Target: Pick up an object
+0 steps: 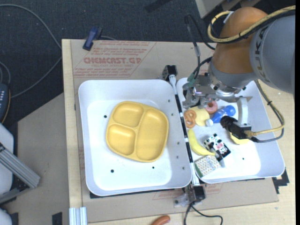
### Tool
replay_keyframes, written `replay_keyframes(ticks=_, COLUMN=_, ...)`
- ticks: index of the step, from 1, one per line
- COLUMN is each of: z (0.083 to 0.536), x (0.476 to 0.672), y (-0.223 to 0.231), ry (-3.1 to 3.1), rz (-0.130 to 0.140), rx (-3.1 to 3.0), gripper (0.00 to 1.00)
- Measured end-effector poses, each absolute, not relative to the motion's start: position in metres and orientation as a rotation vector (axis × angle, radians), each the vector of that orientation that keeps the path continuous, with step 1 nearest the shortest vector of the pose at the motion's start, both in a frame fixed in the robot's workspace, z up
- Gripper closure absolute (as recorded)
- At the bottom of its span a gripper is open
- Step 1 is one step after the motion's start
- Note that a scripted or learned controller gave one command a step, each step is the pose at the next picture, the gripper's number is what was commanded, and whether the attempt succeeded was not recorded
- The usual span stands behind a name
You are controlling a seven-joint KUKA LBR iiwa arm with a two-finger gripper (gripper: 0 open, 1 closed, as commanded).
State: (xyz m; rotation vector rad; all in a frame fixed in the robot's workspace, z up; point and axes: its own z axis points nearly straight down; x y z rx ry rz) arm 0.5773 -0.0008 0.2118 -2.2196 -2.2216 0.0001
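My gripper (pixel 200 96) hangs low over the far left part of the right bin (pixel 265 165), under the grey and orange wrist. Just below it lies a cluster: an orange ring-shaped toy (pixel 190 118), a pale yellow piece (pixel 203 116), a pink piece (pixel 212 107) and a blue object (pixel 227 112). Nearer the front lie a banana (pixel 196 145), a small black-and-white item (pixel 217 146) and a grey patterned block (pixel 206 164). I see nothing between the gripper and these objects that shows a hold.
The left bin (pixel 93 95) holds a yellow divided plate (pixel 137 131). A raised rim (pixel 180 125) separates the two bins. Cardboard (pixel 112 60) lies beneath them, with a small blue item (pixel 92 38) at its far edge.
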Motion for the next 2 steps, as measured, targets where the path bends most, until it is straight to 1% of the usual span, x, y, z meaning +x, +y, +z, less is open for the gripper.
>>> replay_keyframes(ticks=1, z=0.22, x=0.537, y=0.0, ry=-2.219, rz=0.002, rx=-2.221, gripper=1.0)
replay_keyframes(ticks=2, z=0.184, x=0.598, y=-0.045, ry=-2.221, rz=0.001, rx=-2.224, gripper=1.0)
